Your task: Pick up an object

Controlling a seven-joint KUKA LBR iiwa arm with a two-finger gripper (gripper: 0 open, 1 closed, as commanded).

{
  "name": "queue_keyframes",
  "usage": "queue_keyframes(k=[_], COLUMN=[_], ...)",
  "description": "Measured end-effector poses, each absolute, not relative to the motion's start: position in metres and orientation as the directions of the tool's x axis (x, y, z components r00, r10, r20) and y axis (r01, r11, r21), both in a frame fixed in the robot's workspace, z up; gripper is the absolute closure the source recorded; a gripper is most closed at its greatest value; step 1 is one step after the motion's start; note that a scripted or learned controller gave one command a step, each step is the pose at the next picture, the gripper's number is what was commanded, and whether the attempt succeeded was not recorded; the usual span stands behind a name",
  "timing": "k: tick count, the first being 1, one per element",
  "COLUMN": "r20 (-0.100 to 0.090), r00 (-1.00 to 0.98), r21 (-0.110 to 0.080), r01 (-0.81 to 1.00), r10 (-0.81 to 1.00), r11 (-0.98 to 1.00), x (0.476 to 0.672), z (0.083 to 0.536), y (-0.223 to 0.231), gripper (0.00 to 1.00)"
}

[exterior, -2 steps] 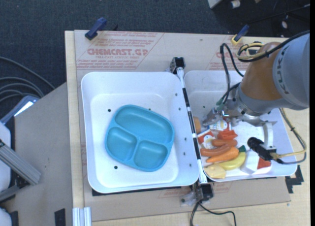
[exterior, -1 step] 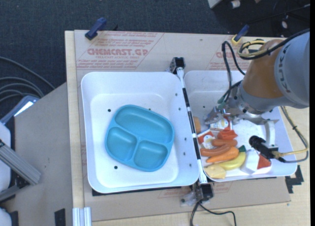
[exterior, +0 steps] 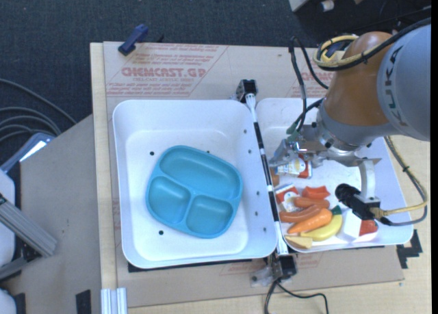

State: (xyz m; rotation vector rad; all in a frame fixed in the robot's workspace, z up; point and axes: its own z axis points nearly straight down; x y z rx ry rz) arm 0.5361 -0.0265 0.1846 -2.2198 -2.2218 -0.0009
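Observation:
My gripper [exterior: 291, 157] hangs low over the left part of the right bin [exterior: 274, 115], under the grey and orange wrist. Directly below it lies a small white and orange item [exterior: 297, 167], touching or nearly touching the gripper; I cannot tell which. Toy food is piled along the near side of that bin: an orange carrot [exterior: 313, 221], a yellow banana [exterior: 323, 231], a reddish sausage [exterior: 301, 211] and a red piece [exterior: 316, 192]. The arm hides the bin's far right part.
The left bin [exterior: 130, 169] holds a blue divided plate [exterior: 195, 191]. A black divider rail [exterior: 260, 148] runs between the two bins. A black cable [exterior: 393, 213] crosses the right bin's near right corner. A red and white block [exterior: 366, 227] lies there.

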Motion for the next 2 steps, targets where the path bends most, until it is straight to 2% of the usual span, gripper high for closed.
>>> queue_keyframes(k=[1, 2], r20=[0.000, 0.000], r00=[-0.001, 0.001], r21=[0.001, -0.003], r01=[1.000, 1.000], r10=[1.000, 1.000], r11=[0.001, -0.001], x=[0.592, 0.527], z=[0.248, 0.267], y=[-0.023, -0.056], gripper=[1.00, 1.00])
